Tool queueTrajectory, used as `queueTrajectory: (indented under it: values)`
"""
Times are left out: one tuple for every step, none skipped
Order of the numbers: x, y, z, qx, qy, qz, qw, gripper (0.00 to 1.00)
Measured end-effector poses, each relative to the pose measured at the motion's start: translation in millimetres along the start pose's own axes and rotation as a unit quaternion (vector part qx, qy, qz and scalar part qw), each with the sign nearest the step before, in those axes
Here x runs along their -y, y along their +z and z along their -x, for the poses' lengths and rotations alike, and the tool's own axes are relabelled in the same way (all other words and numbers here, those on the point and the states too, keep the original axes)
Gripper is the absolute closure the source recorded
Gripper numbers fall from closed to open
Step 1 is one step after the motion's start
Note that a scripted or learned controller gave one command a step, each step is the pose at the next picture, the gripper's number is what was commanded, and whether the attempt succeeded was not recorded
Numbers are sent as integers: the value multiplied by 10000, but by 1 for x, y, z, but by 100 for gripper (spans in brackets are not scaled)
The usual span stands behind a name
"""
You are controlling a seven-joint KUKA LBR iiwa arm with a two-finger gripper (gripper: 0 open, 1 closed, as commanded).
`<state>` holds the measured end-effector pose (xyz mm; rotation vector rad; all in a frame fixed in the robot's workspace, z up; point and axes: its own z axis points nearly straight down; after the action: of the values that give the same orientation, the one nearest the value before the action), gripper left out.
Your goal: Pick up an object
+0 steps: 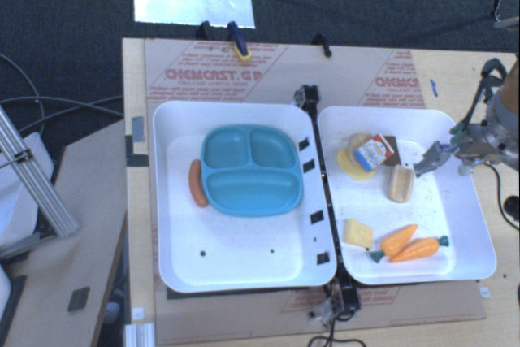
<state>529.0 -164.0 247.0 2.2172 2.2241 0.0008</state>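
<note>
Dark carpet surrounds a pale wooden desk (138, 77) that carries two shallow white bins side by side. In the right bin (475, 256), a tan bread roll (399, 184) lies near the middle, a rounded oblong with a paler top, just below and left of the gripper (431, 161). Up and to its left sits a small carton with a red and blue label (373, 152), resting on a yellow round piece (351, 165), with a brown block (390, 149) touching the carton's right side. Toward the front of that bin lie a pale yellow cheese wedge (358, 234) and two orange carrots (409, 245) with green ends, close together. The left bin (179, 256) holds a blue divided plate (251, 170) with three compartments, and an orange-red sausage (197, 183) lies just beside the plate's left edge. The grey fingers reach in from the right over the right bin, above the roll; nothing is visible between them, and whether they are parted or closed cannot be made out.
</note>
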Motion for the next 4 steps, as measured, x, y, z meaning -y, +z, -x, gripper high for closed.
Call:
queueTrajectory:
  values:
    - [49,162,36,-20,36,-83,10000,0]
    - [-23,162,30,4,-21,25,10000,0]
    - [-21,151,32,4,-8,20,10000,100]
    - [-22,64,-31,-7,-37,45,10000,100]
